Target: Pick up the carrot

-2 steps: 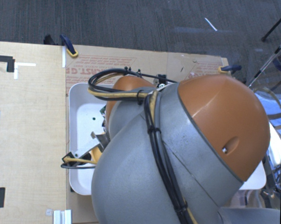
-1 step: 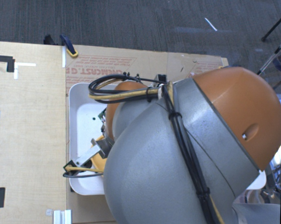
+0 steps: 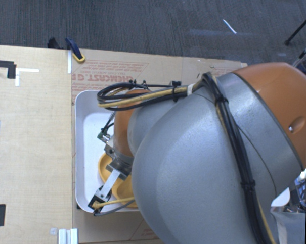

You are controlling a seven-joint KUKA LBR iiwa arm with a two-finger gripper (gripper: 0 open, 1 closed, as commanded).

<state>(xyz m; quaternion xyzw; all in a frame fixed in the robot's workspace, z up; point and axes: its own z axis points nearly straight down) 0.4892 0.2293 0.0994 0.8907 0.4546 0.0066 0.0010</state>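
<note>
Reaching into a white bin, with the carrot not yet seen lifted

Looking down at a slant, the view takes in a pale wooden tabletop [image 3: 30,139] on the left and a large grey robot arm [image 3: 206,167] that covers most of the right and centre. An orange band [image 3: 275,94] wraps the arm near the upper right. A bundle of black and yellow cables [image 3: 139,93] loops off the arm and over the top edge of a shallow white bin [image 3: 86,141], which sits on a sheet of brown cardboard [image 3: 119,72].

The arm's far end dips low into this bin. A slim white and black piece of wrist hardware [image 3: 103,192] slants down toward the bin's lower left corner. How the jaws stand, wide or narrow, cannot be told, because the arm's own bulk hides them.

Yellow-orange shapes [image 3: 106,167] lie on the bin floor right beside that hardware, partly under the arm. One may be the carrot, but too little shows to be sure, so its exact spot stays uncertain.

As a judgement, the task looks to be at the reaching or grasping step. Nothing is seen raised clear of the bin, so a firm grasp and the lift both seem left to do
</note>
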